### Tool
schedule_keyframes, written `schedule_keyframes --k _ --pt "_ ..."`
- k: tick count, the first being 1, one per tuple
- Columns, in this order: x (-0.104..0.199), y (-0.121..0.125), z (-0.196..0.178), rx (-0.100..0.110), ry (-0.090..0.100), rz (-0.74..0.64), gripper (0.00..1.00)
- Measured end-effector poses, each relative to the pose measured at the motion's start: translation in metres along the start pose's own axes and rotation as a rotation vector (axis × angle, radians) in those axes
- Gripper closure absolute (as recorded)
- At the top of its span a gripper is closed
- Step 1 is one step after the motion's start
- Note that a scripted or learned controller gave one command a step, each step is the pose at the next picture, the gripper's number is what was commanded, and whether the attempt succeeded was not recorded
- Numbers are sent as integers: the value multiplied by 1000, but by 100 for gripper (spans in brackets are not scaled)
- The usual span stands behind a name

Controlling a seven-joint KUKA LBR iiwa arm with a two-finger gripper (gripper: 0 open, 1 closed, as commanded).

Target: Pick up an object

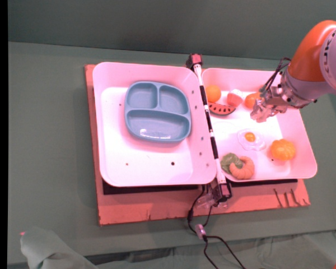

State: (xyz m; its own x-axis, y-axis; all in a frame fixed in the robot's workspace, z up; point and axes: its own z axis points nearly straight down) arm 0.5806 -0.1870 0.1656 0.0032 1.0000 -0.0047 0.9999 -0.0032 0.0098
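Observation:
My gripper (261, 112) hangs over the back part of the right bin (299, 133), just right of a small orange fruit (251, 100). Further left in that bin lie a red-orange piece (234, 98), an orange ball (213, 92) and a watermelon slice (220, 109). A fried egg (250, 139) lies below the gripper. An orange pumpkin (283, 149) sits at the right, and a second pumpkin with a green leaf (239, 166) rests near the front edge. Nothing shows between the fingers.
The left bin (117, 161) holds a blue divided plate (157, 111). A black-and-white bar (208, 122) runs between the bins. Cables (204, 228) trail off the front of the orange board.

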Motion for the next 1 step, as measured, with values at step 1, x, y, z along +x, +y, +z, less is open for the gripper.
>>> schedule_keyframes --k 1 --pt "-1 5 -67 -4 -1 -1 100"
